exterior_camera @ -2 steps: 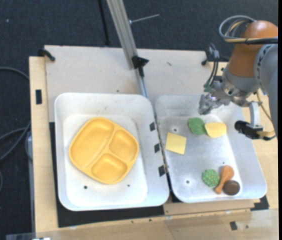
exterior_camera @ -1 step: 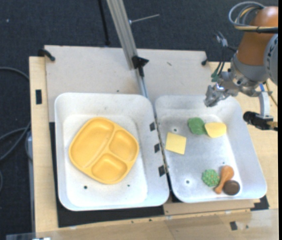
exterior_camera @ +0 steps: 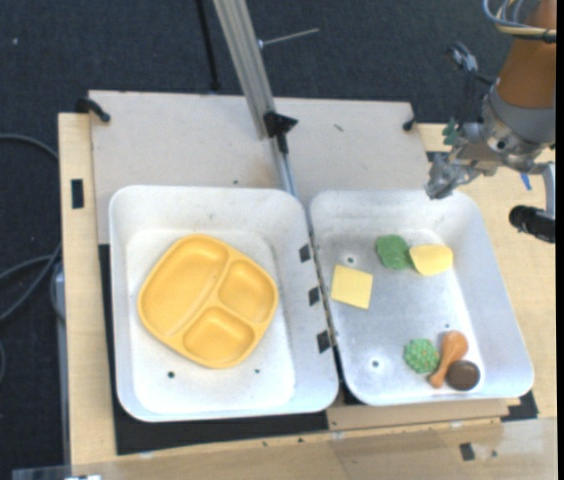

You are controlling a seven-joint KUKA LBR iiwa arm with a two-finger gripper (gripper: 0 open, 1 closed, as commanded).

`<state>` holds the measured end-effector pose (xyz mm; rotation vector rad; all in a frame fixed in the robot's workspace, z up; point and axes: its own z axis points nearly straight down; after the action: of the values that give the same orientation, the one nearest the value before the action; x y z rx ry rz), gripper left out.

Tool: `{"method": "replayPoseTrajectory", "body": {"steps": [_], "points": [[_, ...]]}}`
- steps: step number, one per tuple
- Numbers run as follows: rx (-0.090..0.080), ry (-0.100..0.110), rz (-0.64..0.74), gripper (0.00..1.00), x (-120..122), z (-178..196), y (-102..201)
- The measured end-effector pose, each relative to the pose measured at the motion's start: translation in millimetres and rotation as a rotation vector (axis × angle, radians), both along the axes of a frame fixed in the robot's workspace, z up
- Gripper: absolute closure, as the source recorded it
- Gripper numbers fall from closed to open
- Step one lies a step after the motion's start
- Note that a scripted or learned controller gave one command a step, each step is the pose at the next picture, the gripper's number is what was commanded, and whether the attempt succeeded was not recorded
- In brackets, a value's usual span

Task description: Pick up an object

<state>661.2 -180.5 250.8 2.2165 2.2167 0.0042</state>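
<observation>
Five small objects lie in the right bin (exterior_camera: 492, 268), and any of them could be the one to pick up. A flat pale yellow square (exterior_camera: 352, 287) rests near the bin's left wall, about the middle. Toward the far side, a dark green round piece (exterior_camera: 393, 251) with a bumpy surface touches a thicker yellow block (exterior_camera: 431, 259). In the near right corner there is a lighter green knobbly piece (exterior_camera: 421, 355), an orange-brown piece shaped like a drumstick (exterior_camera: 449, 354), and a dark brown rounded piece (exterior_camera: 463, 375) just beside it. They all look like plastic toy food, light and smooth.

The claw (exterior_camera: 445, 181) hangs above the far right corner of this bin, well apart from all the pieces. Nothing is between its fingers as far as I can see, but I cannot tell if it is wide or narrow; it is small and grey against the bin rim. So I judge the task is at the beginning: no object is lifted, and the descent and grasp are left to do.

The left bin (exterior_camera: 142, 218) holds a yellow divided plate (exterior_camera: 208, 299) with three compartments, glossy and rounded. Both bins are matte white with soft corners, on a pale wooden table (exterior_camera: 362, 118).
</observation>
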Motion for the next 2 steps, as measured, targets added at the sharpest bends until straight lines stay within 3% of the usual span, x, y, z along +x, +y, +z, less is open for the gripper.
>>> {"method": "replayPoseTrajectory", "body": {"steps": [2], "points": [[0.003, 0.007, 0.005, 1.00, -5.3, -13.5, 89.2]]}}
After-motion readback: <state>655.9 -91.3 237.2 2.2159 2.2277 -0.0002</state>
